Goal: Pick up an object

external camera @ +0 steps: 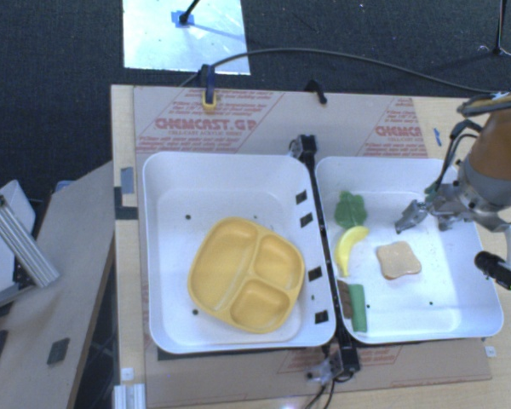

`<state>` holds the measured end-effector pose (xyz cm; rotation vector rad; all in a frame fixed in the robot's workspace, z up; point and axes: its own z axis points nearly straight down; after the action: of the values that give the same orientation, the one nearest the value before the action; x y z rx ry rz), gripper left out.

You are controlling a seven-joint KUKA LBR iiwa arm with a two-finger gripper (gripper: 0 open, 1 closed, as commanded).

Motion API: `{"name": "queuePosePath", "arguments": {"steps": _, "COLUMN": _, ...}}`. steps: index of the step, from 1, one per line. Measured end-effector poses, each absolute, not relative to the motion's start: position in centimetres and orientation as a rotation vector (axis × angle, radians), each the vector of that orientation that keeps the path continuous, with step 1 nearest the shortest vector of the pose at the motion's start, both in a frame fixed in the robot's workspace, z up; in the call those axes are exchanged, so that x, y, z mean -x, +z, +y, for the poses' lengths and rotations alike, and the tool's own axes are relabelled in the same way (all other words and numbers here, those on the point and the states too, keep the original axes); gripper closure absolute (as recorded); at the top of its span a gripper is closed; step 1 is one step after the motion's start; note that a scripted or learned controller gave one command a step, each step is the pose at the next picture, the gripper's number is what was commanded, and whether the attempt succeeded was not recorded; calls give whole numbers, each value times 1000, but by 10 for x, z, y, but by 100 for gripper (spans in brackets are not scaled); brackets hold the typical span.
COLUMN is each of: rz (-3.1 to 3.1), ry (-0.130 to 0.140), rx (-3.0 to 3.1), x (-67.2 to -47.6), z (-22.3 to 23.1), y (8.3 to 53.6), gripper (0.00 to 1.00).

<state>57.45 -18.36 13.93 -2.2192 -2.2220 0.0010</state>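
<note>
My pincer [411, 217] hangs over the right bin [468, 313], near its far right corner, and I cannot tell from here how it stands; nothing is in it. My arm [498, 156] comes in over the bin's right edge.

The nearest thing to take is the toast [399, 261], lying flat in the middle of this bin, just toward the near edge from where I hang. Beside it, toward the left wall, lies the banana [349, 247], curved, with the green leaf [351, 209] at its far end. A green block [358, 307] rests along the left wall near the near-left corner. The left bin [166, 194] carries only the yellow tray [247, 273], tilted across its near half.

I judge the toast the best pick: it sits apart from the walls, with bare floor on its right and near sides. It is thin and flat, so I should come straight down, centred on it, and get low enough to catch its edges, else I will close above it. The banana lies close on its left; one side of my grip must land in that narrow gap without nudging it.

For room, the right half of this bin is bare floor, good for lowering and lifting. The divider between the bins and the clips along it are what I would keep away from.
</note>
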Motion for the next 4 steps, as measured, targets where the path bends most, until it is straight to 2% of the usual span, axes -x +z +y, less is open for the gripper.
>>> {"name": "queuePosePath", "arguments": {"steps": 1, "rz": -2223, "ry": 1, "rx": 2219, "x": -575, "z": -183, "y": 88, "gripper": 0}}
{"name": "queuePosePath", "arguments": {"steps": 2, "rz": -2227, "ry": -3, "rx": 2222, "x": -576, "z": -184, "y": 101, "gripper": 100}}
{"name": "queuePosePath", "arguments": {"steps": 4, "rz": -2231, "ry": -6, "rx": 2221, "x": -587, "z": -177, "y": 209, "gripper": 100}}
